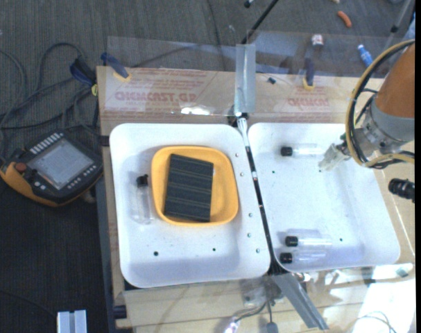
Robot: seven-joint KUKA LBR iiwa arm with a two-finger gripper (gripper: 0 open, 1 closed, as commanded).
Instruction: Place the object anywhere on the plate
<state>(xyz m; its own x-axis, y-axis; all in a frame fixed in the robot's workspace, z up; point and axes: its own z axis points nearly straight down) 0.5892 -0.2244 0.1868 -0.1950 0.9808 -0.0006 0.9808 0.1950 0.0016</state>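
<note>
A yellow square plate point(227, 186) lies in the left bin point(127, 186). A black ridged rectangular block point(189, 186) rests flat on the plate, near its middle. My gripper point(331, 159) hangs over the upper right part of the right bin point(363, 214), far from the plate, with its pale tips pointing left and down. Nothing shows between the tips. A clear tube with a black cap point(297, 150) lies just left of the gripper.
Another clear capped tube point(141, 198) lies in the left bin beside the plate's left edge. Two more capped tubes point(306, 241) point(302, 257) lie at the right bin's front. A metal divider point(255, 186) separates the bins. A teach pendant point(54, 168) sits off to the left.
</note>
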